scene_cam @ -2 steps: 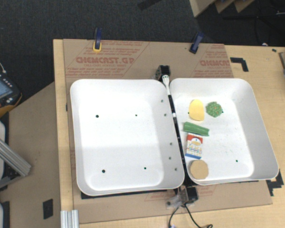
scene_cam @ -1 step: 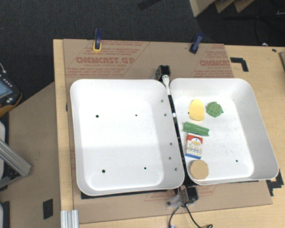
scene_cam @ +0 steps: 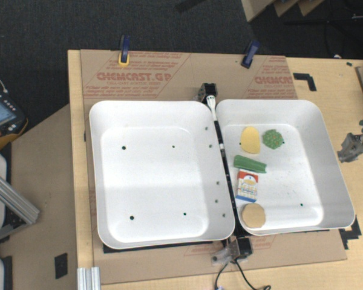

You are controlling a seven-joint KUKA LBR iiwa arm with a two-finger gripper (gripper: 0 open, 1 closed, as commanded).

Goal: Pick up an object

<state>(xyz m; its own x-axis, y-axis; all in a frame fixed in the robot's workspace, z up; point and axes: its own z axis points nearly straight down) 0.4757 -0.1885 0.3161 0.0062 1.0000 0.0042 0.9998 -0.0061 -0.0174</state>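
While the left bin [scene_cam: 160, 174] shows bare floor, the right bin [scene_cam: 302, 180] lists five items: yellow piece [scene_cam: 250, 139] at 11 o'clock, green ball [scene_cam: 273, 139] beside it, green bar [scene_cam: 250, 163], small carton [scene_cam: 248, 186], tan disc [scene_cam: 253, 215] at 7 o'clock. Gripper [scene_cam: 353, 145]: at 3 o'clock past the rim, grasp state undeterminable.

bins [scene_cam: 157, 110]: we see smooth white plastic, a faint sheen
board [scene_cam: 169, 71]: matt brown cardboard, printed red
clamps [scene_cam: 124, 50]: glossy blue plastic
green ball [scene_cam: 273, 139]: rough, bumpy
yellow piece [scene_cam: 250, 139]: smooth, matt
carton [scene_cam: 247, 186]: printed paper
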